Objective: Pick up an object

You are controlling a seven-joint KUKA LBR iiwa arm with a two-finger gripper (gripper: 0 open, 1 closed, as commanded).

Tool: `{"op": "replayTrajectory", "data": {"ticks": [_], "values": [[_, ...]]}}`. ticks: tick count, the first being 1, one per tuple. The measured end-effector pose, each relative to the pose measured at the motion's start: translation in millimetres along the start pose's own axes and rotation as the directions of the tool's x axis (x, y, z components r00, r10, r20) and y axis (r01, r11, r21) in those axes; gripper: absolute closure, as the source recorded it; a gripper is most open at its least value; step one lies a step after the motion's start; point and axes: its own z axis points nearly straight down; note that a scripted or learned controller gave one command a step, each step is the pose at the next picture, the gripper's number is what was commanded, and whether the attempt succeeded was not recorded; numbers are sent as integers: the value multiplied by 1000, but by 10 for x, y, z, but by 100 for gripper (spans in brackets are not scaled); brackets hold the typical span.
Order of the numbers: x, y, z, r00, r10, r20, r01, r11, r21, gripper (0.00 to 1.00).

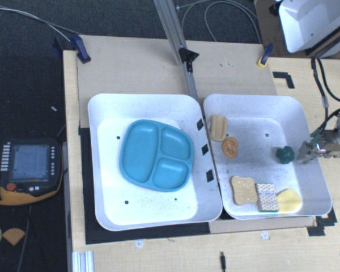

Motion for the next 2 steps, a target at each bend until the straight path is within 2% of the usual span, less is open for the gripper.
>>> {"op": "replayTrajectory", "data": {"ticks": [1, 2], "values": [[-5, 21, -464, 1000, 0, 0, 0, 1000, 1, 100], [467, 53, -503, 1000, -4, -5, 4, 1000, 7, 100]]}}
